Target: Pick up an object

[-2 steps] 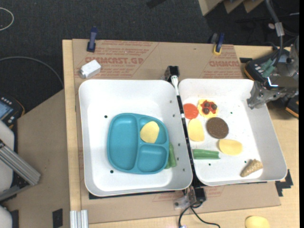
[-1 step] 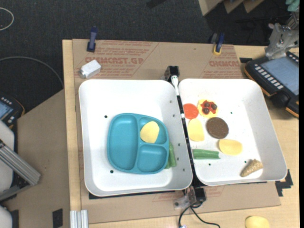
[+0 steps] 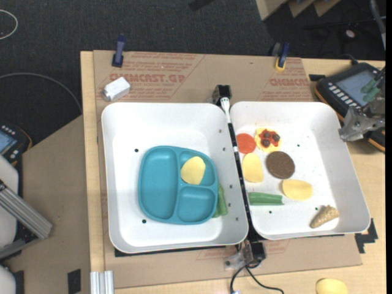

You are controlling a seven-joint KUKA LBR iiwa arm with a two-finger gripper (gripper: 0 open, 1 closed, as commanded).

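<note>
The right bin [image 3: 318,118] holds several toy foods: a red disc [image 3: 246,143], a red and yellow piece [image 3: 268,138], a brown round cookie [image 3: 280,164], a yellow piece [image 3: 252,168], a yellow lemon-like slice [image 3: 297,189], a green bean [image 3: 266,198] and a tan cone [image 3: 324,215]. In the left bin [image 3: 122,133] lies a teal divided plate [image 3: 162,185] with a yellow piece [image 3: 193,170] on it and a green piece [image 3: 221,201] at its right edge. My gripper [image 3: 358,124] hangs grey at the right bin's far right rim, apart from all the objects.
A black pendant [image 3: 346,87] lies behind the right bin. A small white box [image 3: 116,89] sits on the cardboard at the back left. Blue clamps [image 3: 118,51] [image 3: 281,55] hold the board's back edge. A yellow object [image 3: 331,286] lies off the bench at the front right.
</note>
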